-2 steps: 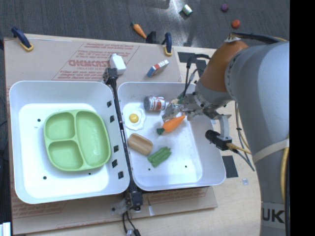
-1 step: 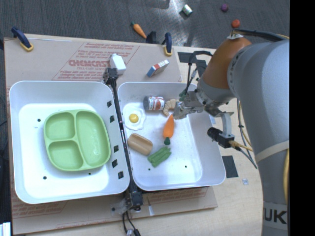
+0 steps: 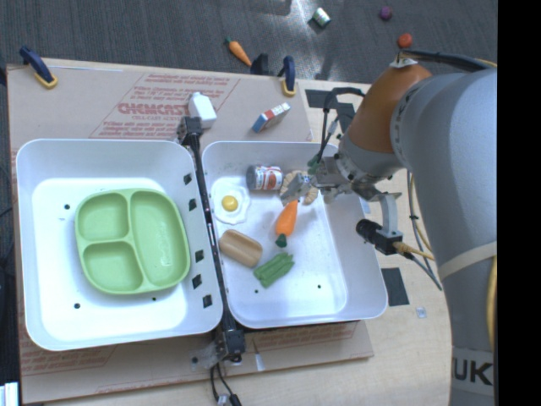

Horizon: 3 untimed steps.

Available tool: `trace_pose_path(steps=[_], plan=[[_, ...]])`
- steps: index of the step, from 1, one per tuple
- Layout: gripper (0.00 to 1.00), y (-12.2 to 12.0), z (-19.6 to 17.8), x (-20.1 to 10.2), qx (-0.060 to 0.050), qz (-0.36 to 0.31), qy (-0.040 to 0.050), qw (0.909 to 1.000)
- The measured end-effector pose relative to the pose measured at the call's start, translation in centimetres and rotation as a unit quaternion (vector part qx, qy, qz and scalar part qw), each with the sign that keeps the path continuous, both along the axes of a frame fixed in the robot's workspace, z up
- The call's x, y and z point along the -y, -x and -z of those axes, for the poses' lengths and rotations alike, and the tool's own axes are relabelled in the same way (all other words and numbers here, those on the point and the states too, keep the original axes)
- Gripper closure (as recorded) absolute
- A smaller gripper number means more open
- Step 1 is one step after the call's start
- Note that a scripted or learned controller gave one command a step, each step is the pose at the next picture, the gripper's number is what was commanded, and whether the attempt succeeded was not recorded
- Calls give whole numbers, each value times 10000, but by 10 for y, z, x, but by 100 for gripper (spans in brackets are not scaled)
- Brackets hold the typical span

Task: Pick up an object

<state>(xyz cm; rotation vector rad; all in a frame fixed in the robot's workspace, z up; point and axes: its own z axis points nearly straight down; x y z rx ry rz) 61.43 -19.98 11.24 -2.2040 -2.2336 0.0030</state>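
The right bin (image 3: 355, 299) holds a small tin can (image 3: 265, 178) lying on its side, a fried egg (image 3: 230, 203), an orange carrot (image 3: 286, 218), a brown bread roll (image 3: 240, 248) and a green bean pod (image 3: 274, 269). My gripper (image 3: 301, 188) is low in the bin's far part, just right of the can and right above the carrot's top end. A small tan thing sits at the gripper's tip, and I cannot tell what it is. The grey arm with its orange band (image 3: 380, 112) comes in from the right.
In the left bin (image 3: 34, 311) lies a green divided plate (image 3: 131, 239). Behind the bins, a small carton (image 3: 270, 117) and a white block (image 3: 202, 107) lie on the cardboard. Blue clamps (image 3: 38, 66) grip the board's far edge. Small toys are scattered on the floor beyond.
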Motion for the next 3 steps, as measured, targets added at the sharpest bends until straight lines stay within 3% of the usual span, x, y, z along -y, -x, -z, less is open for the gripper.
trace_pose_path(steps=[1,2,3], plan=[[100,-1,-11,0,1,-22,1,10000],[0,0,-10,0,-2,-25,0,10000],[100,-1,-21,-1,2,-44,3,10000]])
